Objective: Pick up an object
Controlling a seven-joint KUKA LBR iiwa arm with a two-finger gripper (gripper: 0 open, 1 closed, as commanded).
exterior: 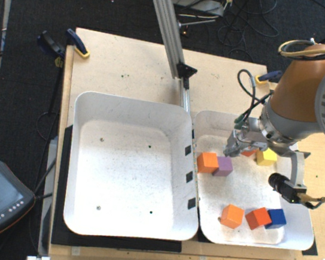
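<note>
Right of centre, the gripper (237, 145) hangs above the purple block (224, 166) and orange block (208, 162); whether wide or narrow, I cannot tell.

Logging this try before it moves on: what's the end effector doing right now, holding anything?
End effector: low over the right bin, near the purple block; open or shut cannot be told, and no block visibly held.
</note>
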